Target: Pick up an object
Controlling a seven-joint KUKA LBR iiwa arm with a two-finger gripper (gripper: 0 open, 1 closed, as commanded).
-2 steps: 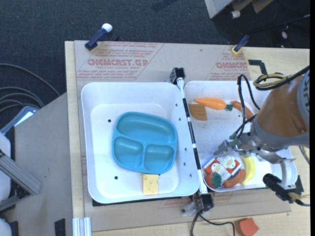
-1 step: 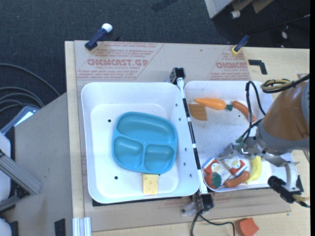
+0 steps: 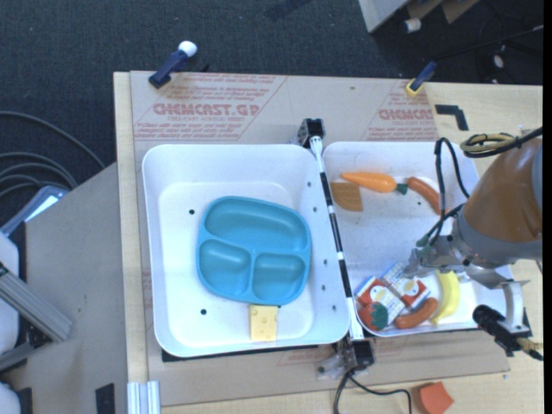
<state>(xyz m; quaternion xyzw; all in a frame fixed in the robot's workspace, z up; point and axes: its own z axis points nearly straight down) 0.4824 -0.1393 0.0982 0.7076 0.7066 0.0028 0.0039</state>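
Observation:
My gripper (image 3: 424, 263) reaches down into the right bin (image 3: 379, 155), over its front half. Just beneath and in front of it lies a white packet (image 3: 390, 296) with red items printed on it. A red sausage (image 3: 414, 314) and a yellow banana (image 3: 448, 293) lie beside the packet at the bin's front. An orange carrot (image 3: 369, 181), a brown slice (image 3: 347, 197) and an orange-brown sausage (image 3: 424, 192) rest toward the back of that bin. The arm's grey body hides part of the bin's right side.
The left bin (image 3: 164, 231) holds a blue divided plate (image 3: 254, 250) and a yellow cheese block (image 3: 264, 323) at its front. A black divider (image 3: 329, 214) runs between the bins. An orange block (image 3: 434, 397) sits on the bench in front.

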